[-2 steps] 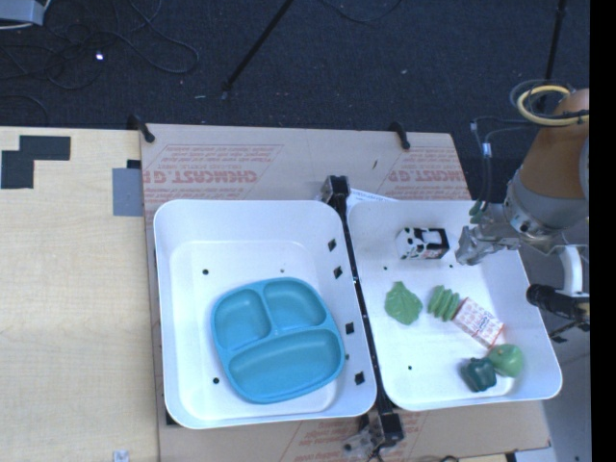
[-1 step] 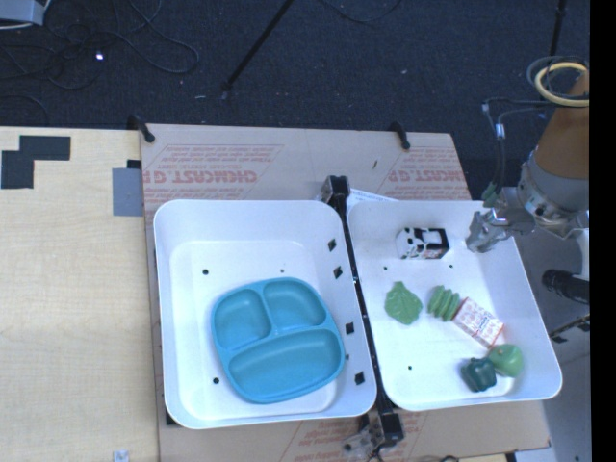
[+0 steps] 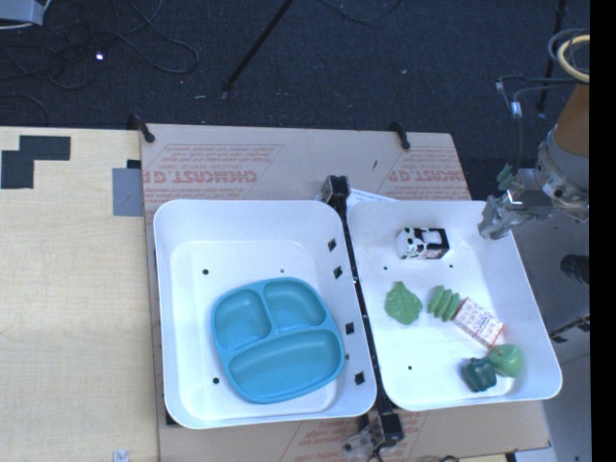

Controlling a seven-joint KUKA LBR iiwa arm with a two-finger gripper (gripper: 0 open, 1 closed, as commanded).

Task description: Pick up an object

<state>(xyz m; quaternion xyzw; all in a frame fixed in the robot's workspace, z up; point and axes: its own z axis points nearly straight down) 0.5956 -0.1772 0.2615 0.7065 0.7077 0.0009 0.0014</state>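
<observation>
The claw [image 3: 496,218] was seen at the upper right rim of the right bin [image 3: 534,301], hanging off the grey arm [image 3: 568,162] that came in from the right. Whether the claw was wide or narrow could not be told; it was small and partly blurred, and nothing was seen held in it. No object had been lifted, so the task was judged as barely started: approach, descent, grip and lift were all left. Every candidate lay inside the right bin. Nearest to the claw, just to its left and slightly below, a black and white toy [image 3: 423,243] was lying. Further below and left of the claw a green leafy piece [image 3: 403,303] and a green ribbed piece [image 3: 444,302] were placed near each other, with a red and white packet [image 3: 478,321] just beside the ribbed one. Well below the claw, at the bin's lower right corner, a light green round thing [image 3: 506,359] was touching a dark green lump [image 3: 477,375]. Far left of the claw, the left bin [image 3: 183,258] was occupied by a blue divided plate [image 3: 277,340].
</observation>
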